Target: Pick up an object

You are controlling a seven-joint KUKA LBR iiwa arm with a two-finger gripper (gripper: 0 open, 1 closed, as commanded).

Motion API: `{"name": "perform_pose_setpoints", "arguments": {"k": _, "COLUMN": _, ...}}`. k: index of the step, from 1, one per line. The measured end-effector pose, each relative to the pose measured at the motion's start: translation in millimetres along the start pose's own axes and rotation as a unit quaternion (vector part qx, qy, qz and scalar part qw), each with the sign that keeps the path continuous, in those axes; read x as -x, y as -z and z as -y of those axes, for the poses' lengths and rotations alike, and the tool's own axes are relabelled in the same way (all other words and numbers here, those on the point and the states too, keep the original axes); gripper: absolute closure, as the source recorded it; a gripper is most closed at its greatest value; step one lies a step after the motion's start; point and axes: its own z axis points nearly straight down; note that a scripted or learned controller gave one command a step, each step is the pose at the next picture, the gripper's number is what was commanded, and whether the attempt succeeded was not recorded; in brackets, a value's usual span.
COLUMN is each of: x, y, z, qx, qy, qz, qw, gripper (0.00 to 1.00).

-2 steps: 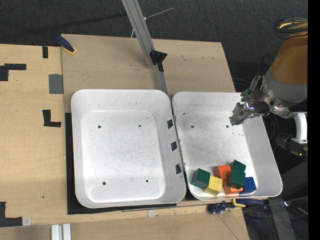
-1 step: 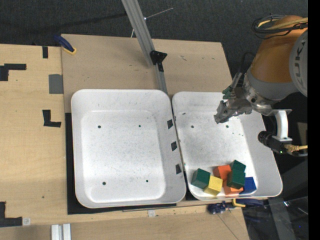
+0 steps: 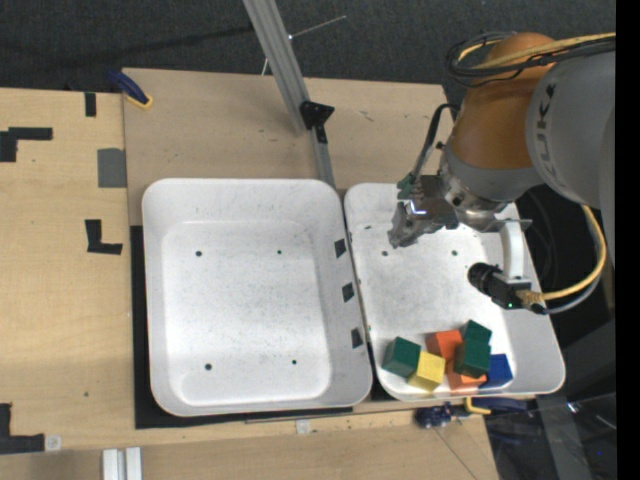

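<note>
My gripper [image 3: 404,230] hangs over the upper left part of the right bin [image 3: 420,278], on the grey arm with its orange band [image 3: 500,98]. A cluster of small blocks lies at the near end of that bin: a green block [image 3: 403,355], a yellow block [image 3: 430,369], an orange block [image 3: 446,344], a dark green block [image 3: 477,345] and a blue block [image 3: 499,370]. The gripper is well away from the cluster, toward the far end of the bin. I see no block at its tip.
The left bin [image 3: 245,288] stands beside the right one, their rims touching in the middle. A slanted metal pole [image 3: 285,58] rises from the bench behind the bins. A black cable plug [image 3: 492,282] hangs over the right bin's right side.
</note>
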Motion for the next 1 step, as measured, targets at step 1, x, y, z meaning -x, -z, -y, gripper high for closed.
{"name": "perform_pose_setpoints", "arguments": {"k": 1, "x": -55.4, "y": 5.6, "z": 5.3, "qx": 0.001, "qy": 0.001, "qz": 0.0, "qw": 1.0, "gripper": 1.0}}
